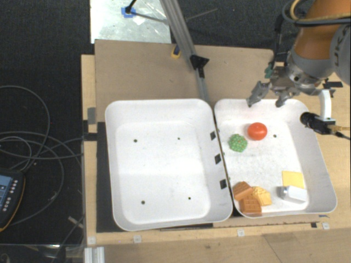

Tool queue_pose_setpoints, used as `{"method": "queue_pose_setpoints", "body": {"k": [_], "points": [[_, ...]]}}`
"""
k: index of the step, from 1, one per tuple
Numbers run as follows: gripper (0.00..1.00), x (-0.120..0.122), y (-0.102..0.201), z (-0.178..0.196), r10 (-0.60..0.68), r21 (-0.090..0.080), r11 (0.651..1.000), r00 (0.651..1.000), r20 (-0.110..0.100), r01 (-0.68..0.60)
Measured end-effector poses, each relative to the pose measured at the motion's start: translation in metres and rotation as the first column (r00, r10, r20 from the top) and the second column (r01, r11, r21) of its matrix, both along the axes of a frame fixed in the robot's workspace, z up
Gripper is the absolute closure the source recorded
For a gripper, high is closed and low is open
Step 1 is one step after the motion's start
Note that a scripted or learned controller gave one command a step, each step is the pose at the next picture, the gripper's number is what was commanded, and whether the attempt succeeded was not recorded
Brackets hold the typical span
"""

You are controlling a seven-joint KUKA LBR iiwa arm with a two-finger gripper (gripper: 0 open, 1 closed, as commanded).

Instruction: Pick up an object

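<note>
My gripper [269, 98] hangs open above the far edge of the right bin [310, 152], with nothing between its fingers. A red tomato-like ball [257, 131] lies in the bin just below and in front of it. Beside the ball, to the left, sits a green bumpy ball [237, 143]. At the bin's near end lie orange waffle-like pieces [250, 196], a yellow block [293, 178] and a small grey-white object [290, 193].
The left bin [159, 163] sits beside the right one, joined by black clips [218, 159]. A grey pole [181, 29] slants across the bench at the back. Cables and a pendant [8, 190] lie on the floor at left.
</note>
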State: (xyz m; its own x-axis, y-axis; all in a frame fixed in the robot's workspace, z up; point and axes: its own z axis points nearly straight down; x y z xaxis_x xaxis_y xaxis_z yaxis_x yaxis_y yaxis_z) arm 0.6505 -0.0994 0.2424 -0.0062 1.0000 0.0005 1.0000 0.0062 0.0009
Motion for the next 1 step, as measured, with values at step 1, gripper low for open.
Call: {"method": "queue_pose_setpoints", "body": {"k": [1], "points": [[0.0,0.0,-0.0001,0.0,0.0,0.0,1.0,1.0,0.0,0.0]]}}
